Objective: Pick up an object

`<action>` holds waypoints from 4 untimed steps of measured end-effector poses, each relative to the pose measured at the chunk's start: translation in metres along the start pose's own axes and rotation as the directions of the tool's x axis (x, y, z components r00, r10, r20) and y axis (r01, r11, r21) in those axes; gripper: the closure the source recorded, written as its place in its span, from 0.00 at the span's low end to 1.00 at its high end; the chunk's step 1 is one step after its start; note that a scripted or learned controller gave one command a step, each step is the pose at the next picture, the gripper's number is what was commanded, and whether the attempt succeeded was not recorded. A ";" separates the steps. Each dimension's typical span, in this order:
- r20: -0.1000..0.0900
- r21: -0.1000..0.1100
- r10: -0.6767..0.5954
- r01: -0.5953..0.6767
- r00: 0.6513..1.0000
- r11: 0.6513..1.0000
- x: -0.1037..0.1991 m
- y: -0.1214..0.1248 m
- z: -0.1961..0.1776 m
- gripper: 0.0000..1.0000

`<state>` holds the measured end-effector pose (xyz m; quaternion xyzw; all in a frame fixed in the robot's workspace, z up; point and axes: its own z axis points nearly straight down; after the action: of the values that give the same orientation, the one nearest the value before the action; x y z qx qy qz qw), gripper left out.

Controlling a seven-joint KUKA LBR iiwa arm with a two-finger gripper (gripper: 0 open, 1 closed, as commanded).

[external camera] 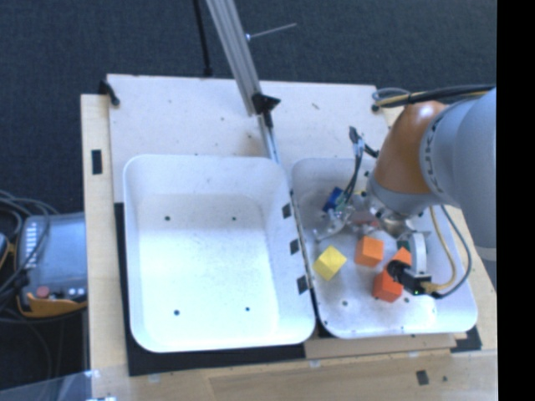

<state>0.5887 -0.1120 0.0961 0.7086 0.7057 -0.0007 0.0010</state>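
In the right bin (456, 314) lie a yellow cube (330, 262), an orange cube (369, 251) and a red-orange block (387, 286). A small blue object (334, 199) sits further back by the bin's left side. The arm's orange band (401, 153) hangs over the bin's back half. My gripper (358, 218) is low inside the bin, just behind the orange cube and right of the blue object. Cables and the wrist crowd around it.
The left bin (127, 178) stands beside the right one, sharing a divider with black clips (297, 247). A slanted metal post (238, 48) rises from behind the bins. A grey box with cables (50, 261) sits off the bench's left edge.
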 end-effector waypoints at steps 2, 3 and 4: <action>-0.001 -0.005 -0.002 0.002 1.000 1.000 0.000 0.007 -0.057 1.00; -0.001 -0.005 -0.007 0.007 1.000 1.000 0.002 0.007 -0.101 1.00; -0.001 -0.006 -0.009 0.009 1.000 1.000 0.001 0.008 -0.149 1.00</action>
<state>0.5968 -0.1107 0.2452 0.7055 0.7087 0.0019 0.0029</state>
